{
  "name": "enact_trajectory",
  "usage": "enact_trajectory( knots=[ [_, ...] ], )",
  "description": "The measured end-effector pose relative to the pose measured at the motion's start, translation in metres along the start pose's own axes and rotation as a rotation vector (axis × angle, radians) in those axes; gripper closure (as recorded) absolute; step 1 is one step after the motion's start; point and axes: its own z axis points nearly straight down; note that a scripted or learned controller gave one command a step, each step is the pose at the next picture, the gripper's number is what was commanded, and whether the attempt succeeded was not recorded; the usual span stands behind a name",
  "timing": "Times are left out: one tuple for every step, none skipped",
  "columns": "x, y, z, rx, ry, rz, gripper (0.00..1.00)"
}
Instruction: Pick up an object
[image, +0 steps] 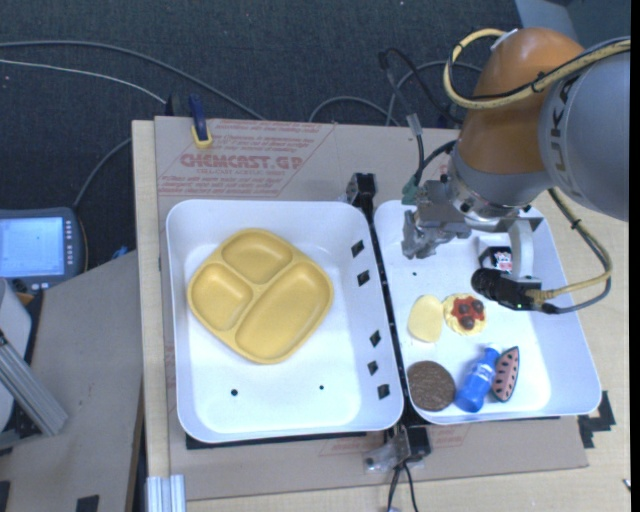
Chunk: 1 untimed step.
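The grey metal end effector (420, 243) hangs over the far left part of the right shallow white bin (560, 345); whether it is open or closed cannot be told, and nothing shows in its grip. Nearer lie a pale yellow wedge (426, 318), a round brown cookie (431, 385) and a blue plastic bottle (477, 381). A yellow divided plastic tray (261, 294) sits in the left bin (195, 395).
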Motion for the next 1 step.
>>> enact_trajectory(
  knots=[
    [0.0493, -0.0182, -0.0004, 0.0, 0.0, -0.002, 1.0]
  ],
)
